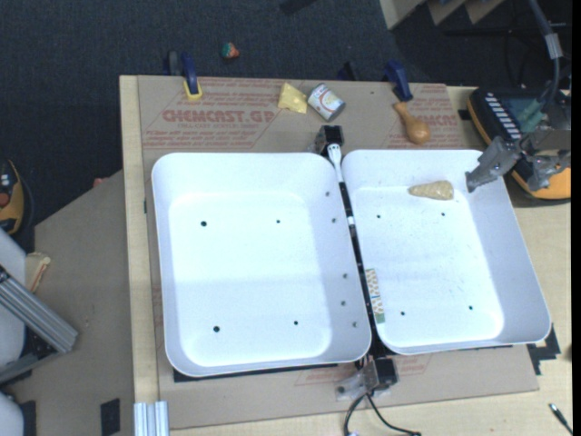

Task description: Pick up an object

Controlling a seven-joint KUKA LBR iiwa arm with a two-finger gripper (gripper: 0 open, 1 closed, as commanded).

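Tan lumpy object (pixel 431 190) lies in the right bin (pixel 508 271), near its far wall, exact kind hard to make out. Gripper (pixel 490 166) sits at the bin's far right corner, just right of the object, not touching it; grey fingers blurred, can't tell whether parted or closed. Arm cut off at frame edge. Left bin (pixel 182 271) adjoins the right bin.

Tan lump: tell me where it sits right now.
The tan lump lies in the right bin, near its far edge, just left of the gripper reaching in from the right.
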